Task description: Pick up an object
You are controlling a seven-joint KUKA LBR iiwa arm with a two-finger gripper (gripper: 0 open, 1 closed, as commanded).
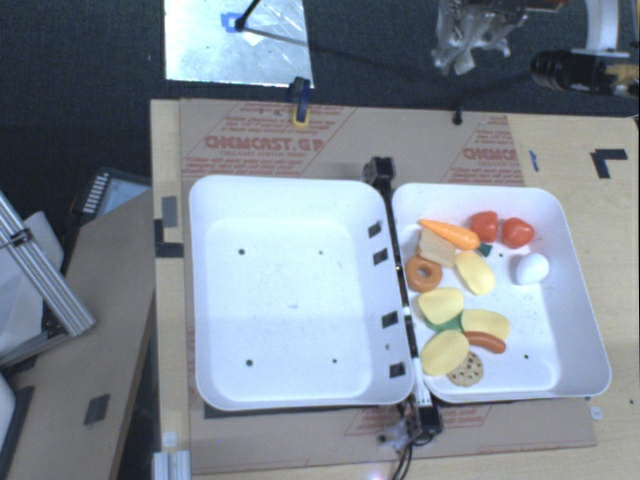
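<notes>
Counter (560,138): flat brown board, printed with faded red lettering, sitting over dark carpet-like floor. A shiny metal sheet (236,26) lies on the floor beyond the counter's far edge. Ribbed aluminium rail (40,273) slants at the left edge of the view.

Two shallow white plastic bins with rounded corners, side by side, touching along a black clipped seam. Left bin (290,298): smooth floor, a few small dark dots.

Right bin (575,318) holds toy food, bunched toward its left and far side. Orange carrot (449,233), tapered, lying over a pale wedge. Two red tomatoes (500,229) just beside the carrot tip. White egg (530,268) near them. Brown ringed doughnut (424,273) by the seam. Several glossy yellow oval pieces (441,307) run down toward the near side; a small sausage (487,342) and a speckled round cookie (465,370) touch them.

End effector (468,40): pale grey, blurred, hanging over the floor past the far edge, well apart from the bins. Nothing visible in it; cannot tell how far it is spread.
</notes>
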